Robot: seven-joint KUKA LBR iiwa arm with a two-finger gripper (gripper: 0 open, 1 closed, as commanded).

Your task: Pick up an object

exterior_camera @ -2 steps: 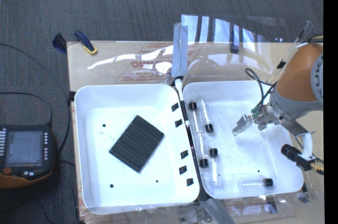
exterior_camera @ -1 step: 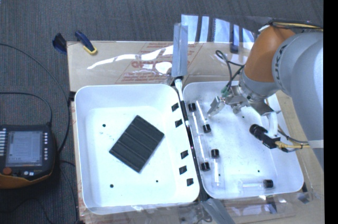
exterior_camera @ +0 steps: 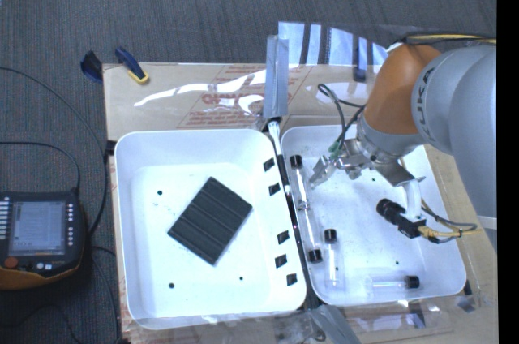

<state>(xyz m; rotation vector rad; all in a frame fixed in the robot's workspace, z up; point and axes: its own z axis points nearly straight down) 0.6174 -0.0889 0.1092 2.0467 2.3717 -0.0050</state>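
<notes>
A: Start with the big things. Where does the arm [exterior_camera: 442, 103] sit?

B: Over the right bin [exterior_camera: 442, 269], reaching in from the right. Its gripper [exterior_camera: 331, 165] hangs near that bin's upper left corner, close to the divider between the two bins. I cannot tell how the gripper is set; the wrist hides too much, and nothing shows between its tips.

A: And what is there to pick?

B: In the left bin [exterior_camera: 134, 164], well apart from the gripper to its left and lower, lies a dark ribbed pad [exterior_camera: 211, 220], flat, rotated so its long axis runs diagonally. Nearer, in the right bin, clear tubes with black caps: one long tube [exterior_camera: 302, 200] along the left wall just below the gripper, running top to bottom, and another tube [exterior_camera: 392, 283] lying crosswise near the bottom edge.

A: Likeliest target?

B: The long tube, I would guess.
</notes>
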